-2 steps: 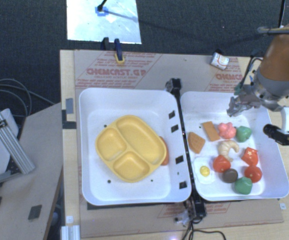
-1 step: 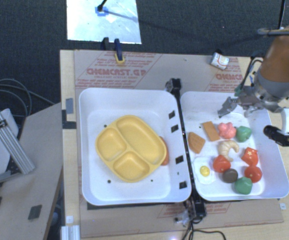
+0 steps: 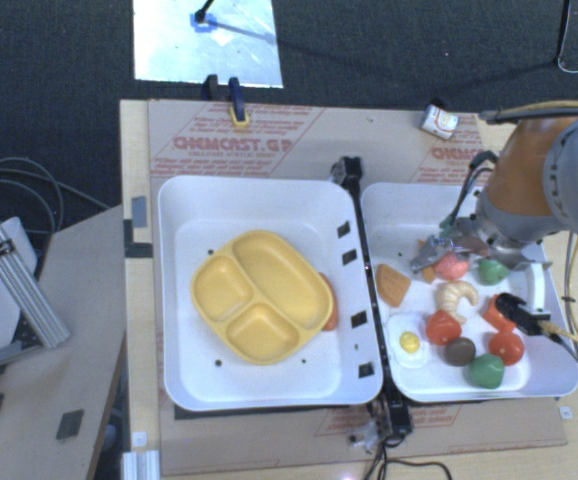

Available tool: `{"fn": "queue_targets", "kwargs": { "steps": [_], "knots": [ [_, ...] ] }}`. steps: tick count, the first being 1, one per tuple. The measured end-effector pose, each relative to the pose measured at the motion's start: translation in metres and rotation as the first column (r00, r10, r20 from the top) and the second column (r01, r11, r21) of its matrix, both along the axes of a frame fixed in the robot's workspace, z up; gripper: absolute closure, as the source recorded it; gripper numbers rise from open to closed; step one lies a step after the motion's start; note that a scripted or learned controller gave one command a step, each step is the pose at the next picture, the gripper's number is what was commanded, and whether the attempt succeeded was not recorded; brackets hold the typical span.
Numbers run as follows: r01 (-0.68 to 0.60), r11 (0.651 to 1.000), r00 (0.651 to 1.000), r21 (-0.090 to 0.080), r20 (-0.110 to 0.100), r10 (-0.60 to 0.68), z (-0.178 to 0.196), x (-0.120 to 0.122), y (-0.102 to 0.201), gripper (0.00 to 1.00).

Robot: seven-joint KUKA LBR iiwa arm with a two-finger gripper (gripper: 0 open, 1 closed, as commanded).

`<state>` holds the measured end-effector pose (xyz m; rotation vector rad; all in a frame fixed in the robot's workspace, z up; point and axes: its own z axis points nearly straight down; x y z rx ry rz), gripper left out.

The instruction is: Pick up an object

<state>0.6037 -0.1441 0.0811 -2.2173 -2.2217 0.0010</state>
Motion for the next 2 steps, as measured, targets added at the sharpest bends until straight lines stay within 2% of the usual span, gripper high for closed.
{"fn": "queue_targets", "kwargs": {
  "steps": [1,2],
  "knots": [
    [-0.001,1.000,1.000,-0.004,0.013,0.001,0.018,0.004,-0.002,1.00],
    [-0.008,1.000,1.000,0.000,0.009,0.008,0.140,-0.027,0.069,1.00]
  ]
}}
